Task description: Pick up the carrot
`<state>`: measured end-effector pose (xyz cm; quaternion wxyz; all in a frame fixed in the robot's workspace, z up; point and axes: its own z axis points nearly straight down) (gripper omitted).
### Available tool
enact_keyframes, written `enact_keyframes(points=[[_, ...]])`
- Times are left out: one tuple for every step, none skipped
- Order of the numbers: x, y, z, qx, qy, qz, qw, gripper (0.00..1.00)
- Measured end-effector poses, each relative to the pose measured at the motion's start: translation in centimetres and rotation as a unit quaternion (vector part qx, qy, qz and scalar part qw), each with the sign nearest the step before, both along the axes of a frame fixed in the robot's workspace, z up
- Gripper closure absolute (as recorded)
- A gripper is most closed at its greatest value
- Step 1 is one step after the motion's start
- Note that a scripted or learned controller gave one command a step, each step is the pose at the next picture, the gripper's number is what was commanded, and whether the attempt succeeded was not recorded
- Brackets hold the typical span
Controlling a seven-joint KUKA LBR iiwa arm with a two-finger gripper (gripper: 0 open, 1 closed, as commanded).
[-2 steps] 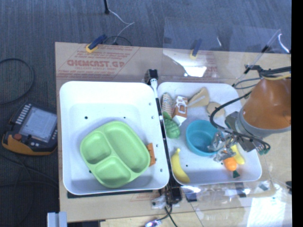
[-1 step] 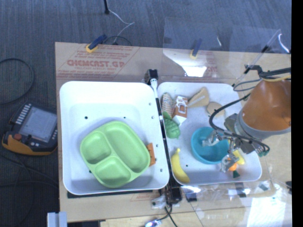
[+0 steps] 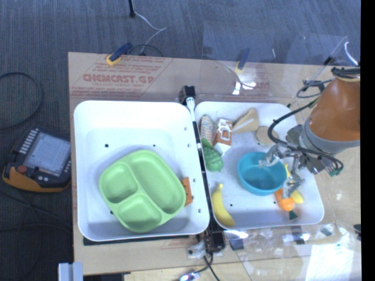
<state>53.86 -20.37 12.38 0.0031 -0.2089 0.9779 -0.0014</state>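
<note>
The carrot [image 3: 285, 203] is a short orange piece with a green tip, lying near the front right corner of the right bin [image 3: 316, 215]. My gripper [image 3: 285, 170] hangs over the right rim of the blue bowl [image 3: 261, 174], just behind the carrot. It is open, with nothing between its fingers. One finger [image 3: 272, 158] sits over the bowl, and the other [image 3: 295, 180] points toward the carrot. The grey arm with its orange band [image 3: 337, 110] reaches in from the right.
The right bin also holds a banana [image 3: 221, 206], a green vegetable [image 3: 212, 158], a small carton [image 3: 223, 132], a bread wedge [image 3: 246, 120] and a yellow bit [image 3: 299, 198] beside the carrot. In the left bin are a green divided plate [image 3: 142, 189] and a small orange block [image 3: 187, 190].
</note>
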Motion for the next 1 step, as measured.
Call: enact_keyframes(points=[[-3.29,-0.89,-2.81,0.0005,-0.005,0.006,1.0,0.0]])
